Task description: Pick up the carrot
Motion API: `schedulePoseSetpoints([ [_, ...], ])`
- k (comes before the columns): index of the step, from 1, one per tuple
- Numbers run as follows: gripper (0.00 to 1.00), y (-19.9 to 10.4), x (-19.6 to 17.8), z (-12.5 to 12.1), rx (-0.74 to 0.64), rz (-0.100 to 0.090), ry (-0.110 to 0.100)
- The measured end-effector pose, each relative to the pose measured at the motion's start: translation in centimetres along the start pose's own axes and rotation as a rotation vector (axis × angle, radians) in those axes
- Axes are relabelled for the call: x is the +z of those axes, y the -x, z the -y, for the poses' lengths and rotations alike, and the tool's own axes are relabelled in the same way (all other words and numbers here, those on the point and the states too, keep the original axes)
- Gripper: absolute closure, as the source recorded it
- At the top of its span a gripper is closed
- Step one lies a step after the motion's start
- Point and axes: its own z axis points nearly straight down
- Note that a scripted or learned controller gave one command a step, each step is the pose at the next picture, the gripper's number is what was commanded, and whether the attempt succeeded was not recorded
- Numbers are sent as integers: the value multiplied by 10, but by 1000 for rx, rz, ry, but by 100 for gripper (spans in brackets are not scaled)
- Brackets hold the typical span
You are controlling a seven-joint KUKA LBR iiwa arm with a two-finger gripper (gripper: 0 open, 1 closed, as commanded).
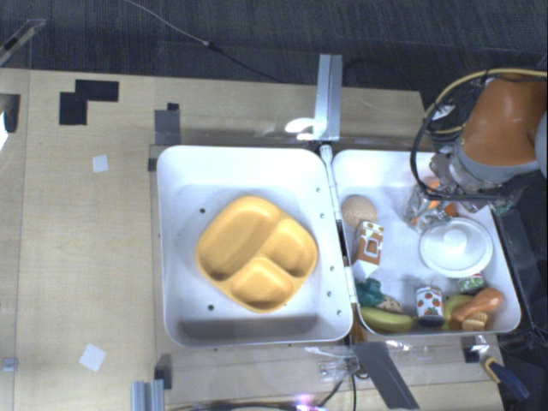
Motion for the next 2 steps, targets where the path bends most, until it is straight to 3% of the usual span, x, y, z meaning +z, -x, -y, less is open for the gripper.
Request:
schedulePoseSetpoints([
  [1,100,-76,-3,-87,-170,0,0],
  [2,100,-65,-29,-79,-366,-3,6],
])
